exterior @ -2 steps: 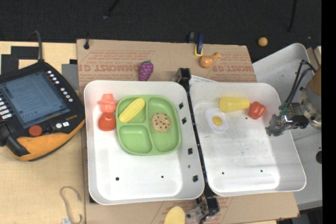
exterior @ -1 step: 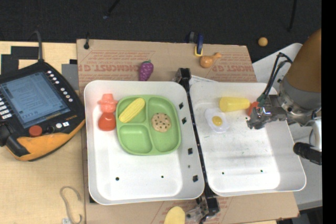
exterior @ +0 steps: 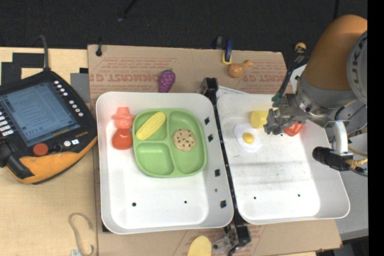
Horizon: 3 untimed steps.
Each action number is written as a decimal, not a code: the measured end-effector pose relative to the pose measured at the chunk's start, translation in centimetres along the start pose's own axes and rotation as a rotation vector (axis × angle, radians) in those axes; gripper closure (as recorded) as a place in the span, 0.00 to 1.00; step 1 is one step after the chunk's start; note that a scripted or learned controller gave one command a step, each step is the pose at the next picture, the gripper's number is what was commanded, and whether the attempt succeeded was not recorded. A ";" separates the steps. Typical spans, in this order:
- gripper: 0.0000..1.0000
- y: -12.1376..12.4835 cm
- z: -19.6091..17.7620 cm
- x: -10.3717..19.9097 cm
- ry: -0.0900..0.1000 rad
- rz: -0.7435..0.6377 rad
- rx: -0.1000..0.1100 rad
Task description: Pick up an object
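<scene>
The right bin (exterior: pixel 288 201) holds a toy fried egg (exterior: pixel 248 138), a yellow piece (exterior: pixel 258 119) and a small red piece (exterior: pixel 294 128). My gripper (exterior: pixel 276 126) hangs low over the upper part of that bin, between the yellow piece and the red piece, just right of the egg. Its dark body partly covers both pieces. I cannot see whether it touches or holds either one. In the left bin (exterior: pixel 156 201) lies a green divided plate (exterior: pixel 162 162) with a corn cob (exterior: pixel 149 125) and a cookie (exterior: pixel 184 139); a red and pink toy (exterior: pixel 122 129) stands beside the plate.
Behind the bins, a purple grape bunch (exterior: pixel 166 80) and an orange-brown toy (exterior: pixel 239 68) lie on the cardboard. A yellow toy (exterior: pixel 200 246) lies at the front edge. A teach pendant (exterior: pixel 42 123) rests on the bench to the left.
</scene>
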<state>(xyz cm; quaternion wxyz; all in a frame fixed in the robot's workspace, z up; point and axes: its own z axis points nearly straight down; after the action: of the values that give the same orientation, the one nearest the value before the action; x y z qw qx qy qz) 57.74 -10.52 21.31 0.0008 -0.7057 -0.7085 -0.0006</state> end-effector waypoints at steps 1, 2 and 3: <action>1.00 2.6 0.0 4.1 0.000 0.001 0.000; 1.00 5.2 -0.9 5.5 -0.001 0.003 -0.001; 1.00 5.3 -0.9 5.9 -0.002 0.005 0.001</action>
<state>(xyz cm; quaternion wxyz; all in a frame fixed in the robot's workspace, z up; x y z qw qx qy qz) 63.06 -4.60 22.25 0.0003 -0.7076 -0.7066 0.0003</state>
